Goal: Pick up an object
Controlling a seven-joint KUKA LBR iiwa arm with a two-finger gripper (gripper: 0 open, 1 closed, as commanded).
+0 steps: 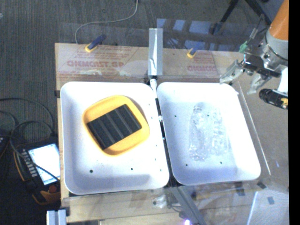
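The grey arm with its orange band reaches in at the upper right, its jaws spread open and holding nothing above the right white bin's far corner, well apart from the yellow rounded-square sponge with black ridged top lying in the left white bin.

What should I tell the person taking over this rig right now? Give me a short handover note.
Gripper: fingers spread open, holding nothing, hanging over the top right corner of the right bin, near its rim.
Things: a yellow pad with a black ribbed top lies flat in the left bin. A clear crinkled plastic item lies in the middle of the right bin.
Done: nothing picked yet.
Left: move over one item, descend, close on it and lift.
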